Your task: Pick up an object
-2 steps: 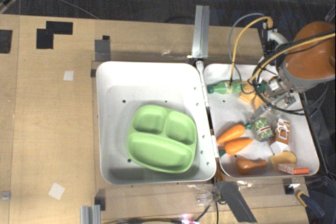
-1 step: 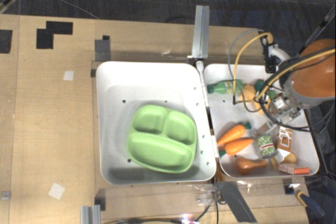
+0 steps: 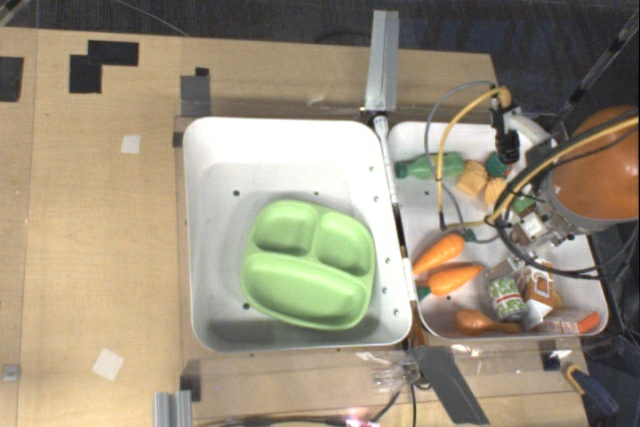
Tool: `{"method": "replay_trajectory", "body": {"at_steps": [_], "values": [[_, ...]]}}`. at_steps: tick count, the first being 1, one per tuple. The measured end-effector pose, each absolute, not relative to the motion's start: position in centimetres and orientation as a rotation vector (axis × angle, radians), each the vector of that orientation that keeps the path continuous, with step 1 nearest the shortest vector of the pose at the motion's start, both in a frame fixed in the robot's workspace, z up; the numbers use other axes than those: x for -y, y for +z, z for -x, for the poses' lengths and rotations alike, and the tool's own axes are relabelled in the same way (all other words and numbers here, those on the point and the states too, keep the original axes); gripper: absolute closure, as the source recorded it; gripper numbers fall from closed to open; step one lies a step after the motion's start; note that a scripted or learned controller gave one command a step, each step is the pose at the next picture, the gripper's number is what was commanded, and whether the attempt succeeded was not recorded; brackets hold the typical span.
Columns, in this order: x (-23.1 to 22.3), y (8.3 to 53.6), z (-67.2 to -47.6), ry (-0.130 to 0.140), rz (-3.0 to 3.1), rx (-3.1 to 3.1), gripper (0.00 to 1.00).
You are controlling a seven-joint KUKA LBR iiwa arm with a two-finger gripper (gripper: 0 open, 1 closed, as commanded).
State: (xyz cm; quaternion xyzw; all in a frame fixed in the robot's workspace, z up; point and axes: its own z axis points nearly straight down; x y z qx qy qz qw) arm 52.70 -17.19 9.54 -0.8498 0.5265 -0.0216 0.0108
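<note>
On the tabletop (image 3: 90,255) we see 2 white bins. The left bin (image 3: 215,215) holds a green tray (image 3: 310,263). The right bin (image 3: 420,315) holds 2 carrots (image 3: 445,265) beneath the gripper (image 3: 528,233); its grip we cannot tell.

light: even, bright | shadows: soft | glare: white bins (image 3: 200,215) | focus: slightly soft
</note>
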Motion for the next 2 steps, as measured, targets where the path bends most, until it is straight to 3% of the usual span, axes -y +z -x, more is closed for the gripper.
{"method": "replay_trajectory", "body": {"at_steps": [1,2], "values": [[12.7,9.3,-49.9,-0.038,2.778,-1.434,0.00],[10.7,9.2,-49.4,-0.037,2.896,-1.212,0.00]]}}
